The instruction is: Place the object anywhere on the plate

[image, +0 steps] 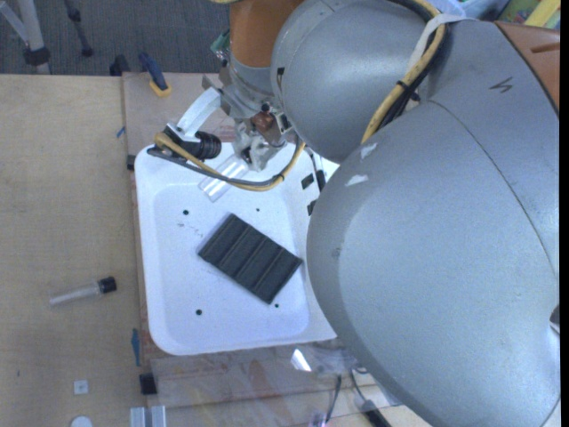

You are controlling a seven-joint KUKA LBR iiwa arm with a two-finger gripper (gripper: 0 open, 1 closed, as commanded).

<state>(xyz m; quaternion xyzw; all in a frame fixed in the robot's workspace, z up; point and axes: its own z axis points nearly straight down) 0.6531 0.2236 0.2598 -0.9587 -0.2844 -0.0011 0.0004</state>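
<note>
One bin in sight: a shallow white bin [169, 318] sits on the bench [53, 194], and the big grey arm [427, 238] covers most of its right side.
Plate: the dark ribbed rectangular plate [250, 257] lies flat on the bin floor, turned at a slant, near the middle of the part I can see.
Tool: the tool [253, 149] hangs near the bin's far wall, up and away from the plate, tangled about with yellow cable [231, 178]; I cannot tell how it is set.
Object: I cannot make out any object at the tool's tip, so whether it carries anything is unclear to me.
Doing the step well: I would judge the tool needs to travel toward the near side and come down squarely over the plate's middle, releasing low so nothing bounces off the ribs.
Edges: the plate's corners stand apart from every bin wall.
Open room: bare white floor lies left and toward the near wall of the plate; a small marker-like tube [82, 292] rests outside on the bench, well apart.
</note>
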